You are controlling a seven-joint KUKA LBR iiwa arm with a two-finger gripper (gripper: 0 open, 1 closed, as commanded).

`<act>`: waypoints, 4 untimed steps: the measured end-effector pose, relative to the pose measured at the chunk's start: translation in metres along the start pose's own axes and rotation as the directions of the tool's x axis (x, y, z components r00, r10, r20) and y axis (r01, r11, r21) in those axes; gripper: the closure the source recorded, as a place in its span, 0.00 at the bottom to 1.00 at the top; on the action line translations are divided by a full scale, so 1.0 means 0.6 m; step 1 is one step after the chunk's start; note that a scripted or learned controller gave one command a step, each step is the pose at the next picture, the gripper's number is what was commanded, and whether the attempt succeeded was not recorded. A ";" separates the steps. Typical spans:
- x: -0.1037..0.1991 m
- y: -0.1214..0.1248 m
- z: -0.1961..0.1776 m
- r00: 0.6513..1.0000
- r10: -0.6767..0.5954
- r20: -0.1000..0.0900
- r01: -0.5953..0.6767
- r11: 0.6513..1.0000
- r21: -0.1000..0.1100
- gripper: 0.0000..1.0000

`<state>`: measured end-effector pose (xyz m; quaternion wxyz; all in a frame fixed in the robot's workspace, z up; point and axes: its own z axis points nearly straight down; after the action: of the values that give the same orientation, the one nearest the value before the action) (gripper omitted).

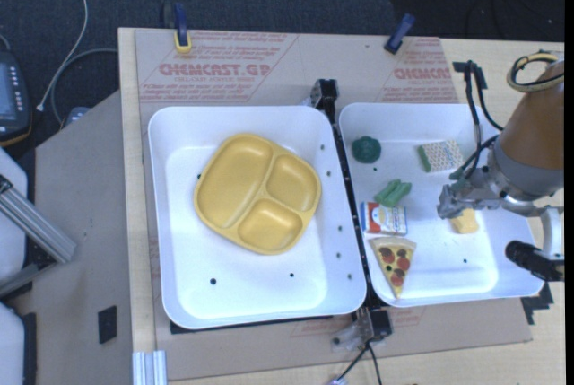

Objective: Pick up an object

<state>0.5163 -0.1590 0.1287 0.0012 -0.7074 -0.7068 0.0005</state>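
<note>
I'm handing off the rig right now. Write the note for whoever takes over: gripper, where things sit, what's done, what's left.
Gripper: low in the right bin, just above the small yellow piece; I can't tell how its jaws stand, and nothing is visibly held.
Right bin also holds: green round piece, green leafy piece, checkered block, red-and-white packet, pizza slice.
Left bin: yellow divided plate.
Done: arm is positioned over the yellow piece.
Left: grasp and lift an object.
</note>
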 end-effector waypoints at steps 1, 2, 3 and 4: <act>-0.006 0.017 -0.080 1.000 -0.002 0.002 0.002 1.000 -0.005 1.00; -0.007 0.019 -0.152 1.000 -0.002 0.002 0.002 1.000 -0.006 1.00; 0.083 0.047 -0.168 1.000 -0.007 0.000 0.007 1.000 -0.003 1.00; 0.153 0.064 -0.163 1.000 -0.006 0.000 0.006 1.000 -0.002 1.00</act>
<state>0.5550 -0.0672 0.2264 0.0003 -0.7052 -0.7090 -0.0001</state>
